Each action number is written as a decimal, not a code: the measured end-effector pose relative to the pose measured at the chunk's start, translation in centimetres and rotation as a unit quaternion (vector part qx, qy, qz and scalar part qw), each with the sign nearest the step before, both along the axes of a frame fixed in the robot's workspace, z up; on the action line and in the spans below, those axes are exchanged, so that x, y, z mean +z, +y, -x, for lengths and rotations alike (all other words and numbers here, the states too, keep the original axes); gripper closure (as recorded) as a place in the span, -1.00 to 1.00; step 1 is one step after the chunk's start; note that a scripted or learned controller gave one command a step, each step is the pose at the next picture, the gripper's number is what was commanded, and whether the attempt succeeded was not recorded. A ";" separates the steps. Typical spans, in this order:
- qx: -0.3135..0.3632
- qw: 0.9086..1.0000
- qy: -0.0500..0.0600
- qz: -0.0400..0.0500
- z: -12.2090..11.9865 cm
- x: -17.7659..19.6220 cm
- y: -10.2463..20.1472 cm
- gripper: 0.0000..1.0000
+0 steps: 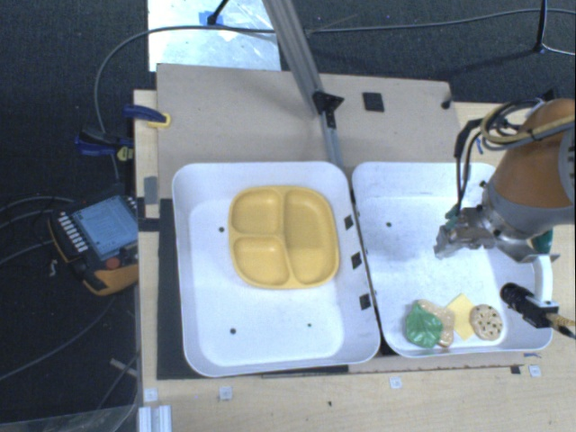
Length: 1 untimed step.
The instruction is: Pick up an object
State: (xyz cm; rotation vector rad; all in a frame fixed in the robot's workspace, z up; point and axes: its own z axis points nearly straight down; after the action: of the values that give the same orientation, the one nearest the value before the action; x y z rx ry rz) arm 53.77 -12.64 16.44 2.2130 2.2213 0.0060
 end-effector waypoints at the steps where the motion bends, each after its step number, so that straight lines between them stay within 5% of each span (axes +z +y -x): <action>1: 0.001 1.000 0.000 0.000 0.5 6.0 0.5 1.00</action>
State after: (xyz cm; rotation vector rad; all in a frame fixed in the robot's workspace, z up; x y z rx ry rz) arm 53.26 -12.19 22.47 2.2112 2.2227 0.0067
